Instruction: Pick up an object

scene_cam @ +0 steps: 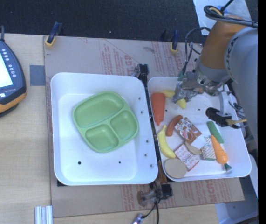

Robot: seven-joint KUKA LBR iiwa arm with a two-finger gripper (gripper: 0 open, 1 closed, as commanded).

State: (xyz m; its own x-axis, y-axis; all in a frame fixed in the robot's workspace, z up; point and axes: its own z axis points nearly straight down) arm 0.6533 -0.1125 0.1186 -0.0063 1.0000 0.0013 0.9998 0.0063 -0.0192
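My gripper (184, 96) is down in the far part of the right bin (237, 169), right over a small yellow piece (182, 103) that sticks out on both sides of it. An orange-red carrot-shaped toy (158, 107) lies just left of the gripper. Nearer the front lie a brown sausage (173, 125), a yellow banana (164, 143), a printed packet (187, 129), a round tan biscuit (175, 168), and an orange carrot (220, 151) with a green stick (214, 131) beside it.
The left bin (63, 167) holds a green divided plate (105, 121). A tablet-like pendant (0, 78) lies on the bench at far left. Clamps (53, 33) hold the board's far edge.
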